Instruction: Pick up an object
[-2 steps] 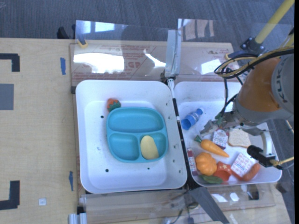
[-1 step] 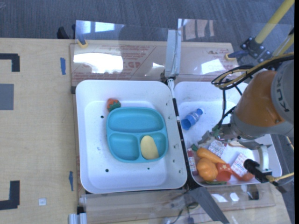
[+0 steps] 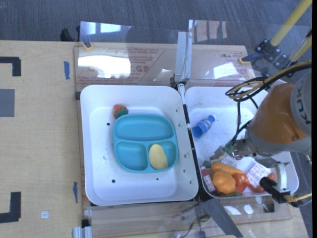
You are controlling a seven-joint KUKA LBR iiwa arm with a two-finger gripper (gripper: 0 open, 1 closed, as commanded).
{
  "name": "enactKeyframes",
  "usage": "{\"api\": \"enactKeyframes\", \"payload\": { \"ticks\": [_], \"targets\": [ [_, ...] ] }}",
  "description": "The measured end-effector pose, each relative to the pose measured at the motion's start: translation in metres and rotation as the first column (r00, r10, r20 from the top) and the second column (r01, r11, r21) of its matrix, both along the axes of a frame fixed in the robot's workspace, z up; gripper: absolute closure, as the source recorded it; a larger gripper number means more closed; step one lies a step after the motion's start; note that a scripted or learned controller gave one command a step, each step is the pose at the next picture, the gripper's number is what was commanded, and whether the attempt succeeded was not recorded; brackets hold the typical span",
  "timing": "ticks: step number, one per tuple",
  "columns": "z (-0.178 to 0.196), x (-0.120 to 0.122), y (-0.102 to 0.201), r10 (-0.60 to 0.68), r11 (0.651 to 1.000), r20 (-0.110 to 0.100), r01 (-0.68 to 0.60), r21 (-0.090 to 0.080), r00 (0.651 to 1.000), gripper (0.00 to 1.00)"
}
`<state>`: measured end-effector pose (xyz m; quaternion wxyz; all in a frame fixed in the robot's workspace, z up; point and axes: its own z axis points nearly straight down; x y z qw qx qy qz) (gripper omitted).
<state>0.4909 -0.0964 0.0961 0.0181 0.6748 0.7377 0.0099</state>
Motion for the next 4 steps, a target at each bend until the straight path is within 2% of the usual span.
{"api": "enactKeyframes", "payload": {
  "ticks": [3, 4],
  "targets": [
    [-0.003, 0.004, -0.004, 0.142, 0.99, -0.015, -0.142, -0.003, 0.99, 0.0],
    [0.091, 0.043, 0.044, -0.029, 0.999, -0.033, 0.03, 0.011, 0.999, 0.0]
  ]
}}
